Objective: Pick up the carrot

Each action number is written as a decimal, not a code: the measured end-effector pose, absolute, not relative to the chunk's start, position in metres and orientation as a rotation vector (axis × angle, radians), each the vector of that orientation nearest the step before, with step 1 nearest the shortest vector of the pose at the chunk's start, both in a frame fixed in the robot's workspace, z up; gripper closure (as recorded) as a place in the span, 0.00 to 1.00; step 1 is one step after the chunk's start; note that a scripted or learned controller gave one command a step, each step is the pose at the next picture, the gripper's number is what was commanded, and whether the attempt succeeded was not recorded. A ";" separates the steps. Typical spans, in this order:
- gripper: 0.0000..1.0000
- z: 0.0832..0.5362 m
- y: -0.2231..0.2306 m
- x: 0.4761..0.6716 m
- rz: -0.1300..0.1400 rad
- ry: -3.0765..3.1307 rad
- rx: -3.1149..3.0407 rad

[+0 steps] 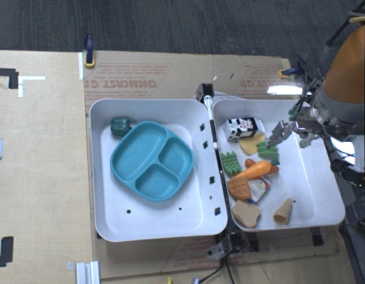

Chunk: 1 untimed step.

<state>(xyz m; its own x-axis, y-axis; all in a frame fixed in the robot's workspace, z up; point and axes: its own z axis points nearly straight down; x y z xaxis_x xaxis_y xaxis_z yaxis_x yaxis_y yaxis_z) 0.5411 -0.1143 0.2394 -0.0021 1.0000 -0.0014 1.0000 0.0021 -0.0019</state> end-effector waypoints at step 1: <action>0.00 0.093 -0.120 0.535 0.001 -2.309 -2.131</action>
<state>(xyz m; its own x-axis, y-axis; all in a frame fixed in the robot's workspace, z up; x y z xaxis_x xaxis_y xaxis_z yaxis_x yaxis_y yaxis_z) 0.5355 -0.1199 0.0930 -0.0799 0.9968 -0.0002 0.9968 0.0799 -0.0002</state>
